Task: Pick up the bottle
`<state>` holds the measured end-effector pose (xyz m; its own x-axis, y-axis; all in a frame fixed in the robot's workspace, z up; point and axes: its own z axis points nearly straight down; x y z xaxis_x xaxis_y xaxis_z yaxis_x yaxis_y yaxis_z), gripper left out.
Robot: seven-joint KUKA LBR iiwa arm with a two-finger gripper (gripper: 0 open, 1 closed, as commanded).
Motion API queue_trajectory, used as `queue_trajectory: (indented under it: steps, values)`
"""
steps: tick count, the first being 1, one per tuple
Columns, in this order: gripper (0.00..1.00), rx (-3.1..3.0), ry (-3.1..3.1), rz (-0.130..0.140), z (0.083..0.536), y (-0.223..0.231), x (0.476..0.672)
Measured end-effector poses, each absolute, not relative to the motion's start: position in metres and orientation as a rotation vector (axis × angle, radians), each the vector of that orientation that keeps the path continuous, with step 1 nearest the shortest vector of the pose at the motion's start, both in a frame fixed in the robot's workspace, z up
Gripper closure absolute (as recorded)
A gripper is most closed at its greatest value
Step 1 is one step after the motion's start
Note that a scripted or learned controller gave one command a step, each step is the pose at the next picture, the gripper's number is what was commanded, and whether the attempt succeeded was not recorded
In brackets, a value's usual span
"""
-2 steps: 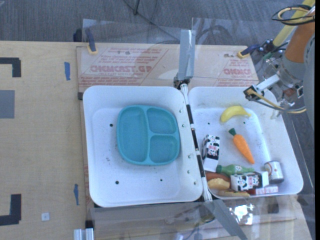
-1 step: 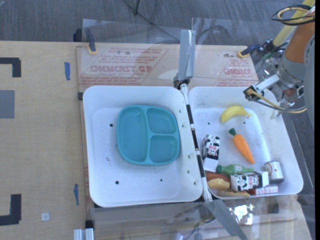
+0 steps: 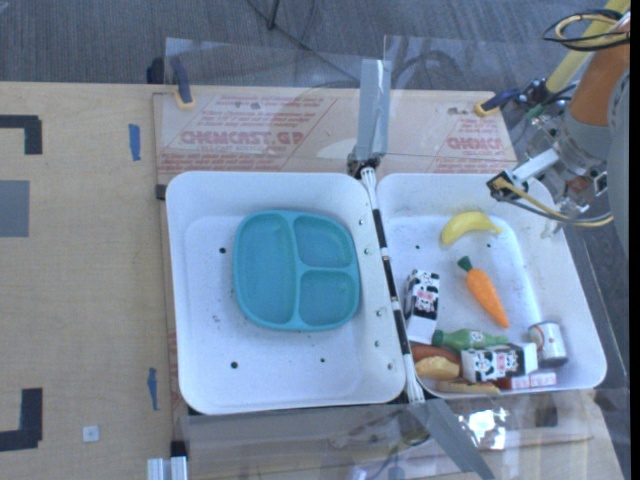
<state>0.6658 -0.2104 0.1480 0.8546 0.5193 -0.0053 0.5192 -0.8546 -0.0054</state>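
Note:
The bottle [image 3: 468, 339] is green and lies on its side near the front of the right bin [image 3: 590, 338], wedged among other items. A cow-patterned carton [image 3: 492, 364] touches it on the near side. My gripper [image 3: 568, 200] hangs over the right bin's far right corner, well behind and to the right of the bottle, and nothing shows in its grasp. The grey arm with its orange band [image 3: 603, 83] comes in from the upper right, trailing yellow cables.
A banana [image 3: 468, 226], a carrot [image 3: 485, 292], a second small cow-patterned carton [image 3: 424, 294], a metal can [image 3: 548, 343] and a bun-like piece [image 3: 440, 367] also lie in the right bin. The left bin [image 3: 200, 298] holds a teal divided plate [image 3: 297, 269].

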Motion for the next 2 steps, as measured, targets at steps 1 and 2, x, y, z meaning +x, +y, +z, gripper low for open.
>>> queue_trajectory:
  steps: [1, 2]
  values:
    - [0.0, -3.117, -0.329, -0.001, 0.1023, -0.217, 0.657]
    - [1.0, -3.116, -0.336, 0.011, 0.1099, -0.2158, 0.6558]
